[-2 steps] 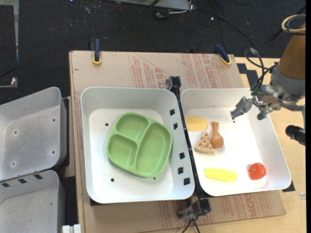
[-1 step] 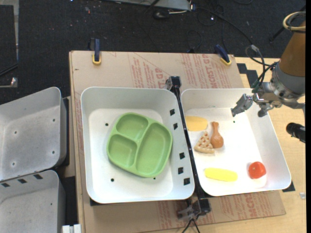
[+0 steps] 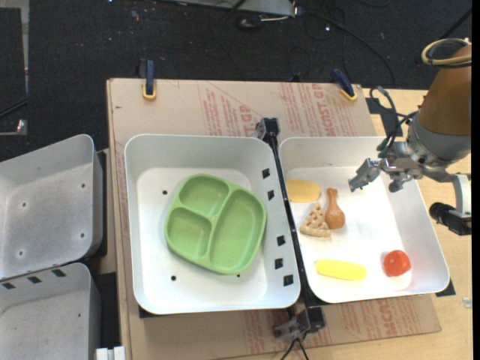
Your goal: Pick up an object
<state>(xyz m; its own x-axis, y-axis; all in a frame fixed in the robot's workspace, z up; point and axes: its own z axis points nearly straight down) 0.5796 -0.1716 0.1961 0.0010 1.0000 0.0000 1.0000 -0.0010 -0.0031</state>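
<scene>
The gripper (image 3: 380, 175) is hovering with fingers spread and nothing between them; the drumstick (image 3: 334, 208) is lying near, down-left of them.

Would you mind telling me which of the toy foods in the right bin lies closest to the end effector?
The pale yellow cheese-like piece at the bin's upper left lies closest to the end effector. The drumstick is slightly farther, while the pizza slice, yellow banana-like piece and tomato lie farther down.

Arm (image 3: 448, 103) cut off by right edge; spare bins (image 3: 45, 201) at left cut by frame edge.
</scene>
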